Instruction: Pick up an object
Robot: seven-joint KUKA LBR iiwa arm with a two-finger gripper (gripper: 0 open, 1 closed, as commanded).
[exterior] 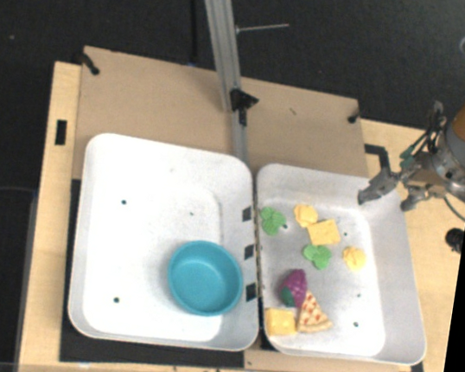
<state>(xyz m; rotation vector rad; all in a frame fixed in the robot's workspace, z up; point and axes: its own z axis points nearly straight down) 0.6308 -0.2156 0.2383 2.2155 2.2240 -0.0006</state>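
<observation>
Well apart: gripper [392, 191] at bin rim, toys [323, 233] below-left.

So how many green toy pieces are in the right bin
2. One green piece lies near the right bin's left wall, toward the back. The other green piece sits mid-bin, just below the yellow square. A dark green bit beside the purple toy may be a third.

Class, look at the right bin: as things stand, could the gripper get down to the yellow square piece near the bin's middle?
Probably yes. The gripper sits at the right bin's upper right edge, and nothing covers the yellow square piece, though another yellow piece touches it.
</observation>
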